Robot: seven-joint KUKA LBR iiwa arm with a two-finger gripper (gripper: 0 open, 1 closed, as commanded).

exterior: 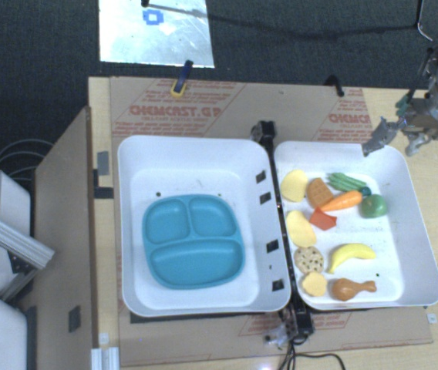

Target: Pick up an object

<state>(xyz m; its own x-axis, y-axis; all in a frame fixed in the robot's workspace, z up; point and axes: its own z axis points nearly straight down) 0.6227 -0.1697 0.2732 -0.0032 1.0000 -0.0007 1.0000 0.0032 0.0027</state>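
**Toy food waits in the right bin, arm off at the corner**

The right bin (416,230) holds a cluster of small plastic foods. A carrot (344,200), orange and tapered, lies across the middle, touching a green bean pod (348,182) above it and a brown cracker (319,192) to its left. A round green piece (373,206) sits at the carrot's tip. A pale yellow lemon (294,184) rests near the divider, with a red block (323,220) and a pale potato (300,227) below. Lower down are a curved yellow banana (350,255), a speckled cookie (308,260), a yellow round piece (314,284) and a brown chicken leg (352,288).

The left bin (138,168) carries a blue divided plate (194,240).

The gripper (392,135) hovers above the right bin's upper right corner, well apart from the food. Its grey fingers are spread wide with nothing between them.
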